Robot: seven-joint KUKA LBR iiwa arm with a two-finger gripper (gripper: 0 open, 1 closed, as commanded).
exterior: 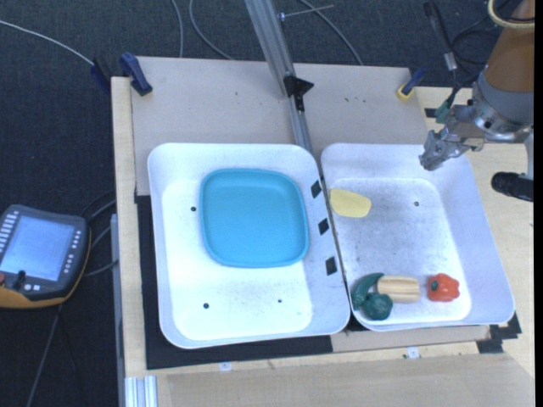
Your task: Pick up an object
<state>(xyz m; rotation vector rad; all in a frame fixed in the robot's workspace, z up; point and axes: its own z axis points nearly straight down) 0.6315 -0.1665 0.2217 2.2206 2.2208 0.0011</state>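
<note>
My gripper (434, 156) hangs over the far right corner of the right bin (475, 227), with nothing visible between its tips. A yellow piece (349, 203) lies near that bin's far left wall. Along the near wall sit a dark green vegetable (372, 298), a tan cylinder (399, 288) and a red pepper-like toy (442, 287), all well apart from the gripper. A light blue square plate (254, 217) rests in the left bin (170, 227).
A slanted metal pole (276, 49) runs from the top down to the gap between the bins. Blue clamps (136, 73) sit at the board's far corners. A handheld pendant (38, 253) lies off the bench at left.
</note>
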